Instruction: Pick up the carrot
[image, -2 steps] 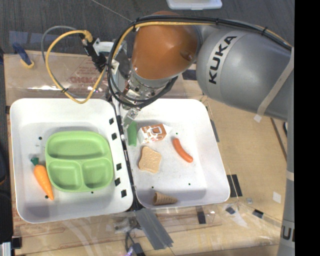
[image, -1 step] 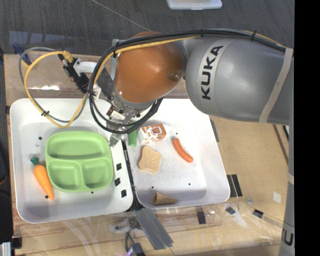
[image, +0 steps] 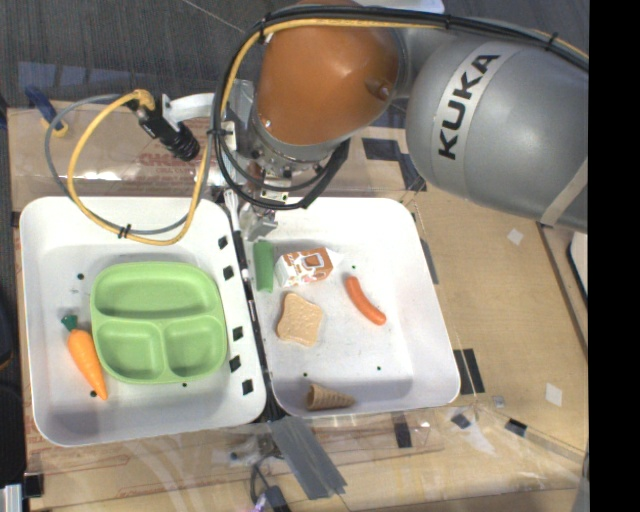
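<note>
- The carrot (image: 86, 362) lies in the left bin (image: 40, 230), at the lower left of the frame, in the narrow gap between the bin's left wall and the green divided plate (image: 158, 322); it is just beside the plate, though whether they touch is hard to say.
- Its long axis runs on a slant: the green stub sits at the upper left end, and the orange tip points toward the lower right.
- The end effector (image: 256, 222) hangs under the orange band of the arm (image: 500, 110), at the upper middle of the frame, over the seam where the two bins meet.
- Whether the end effector is spread or pressed together I cannot tell; the wrist hides most of it, and nothing shows pinched in it.
- From the end effector the carrot lies well apart, toward the lower left, across the plate. The coming move, as I judge it, is a long reach that way, with the wrist turned to close across the slanted axis.
- The right bin (image: 425, 300) holds a green block (image: 263, 266), a small carton (image: 306, 266), a toast slice (image: 300, 320), a sausage (image: 365, 300) and a cone (image: 328, 398).
</note>
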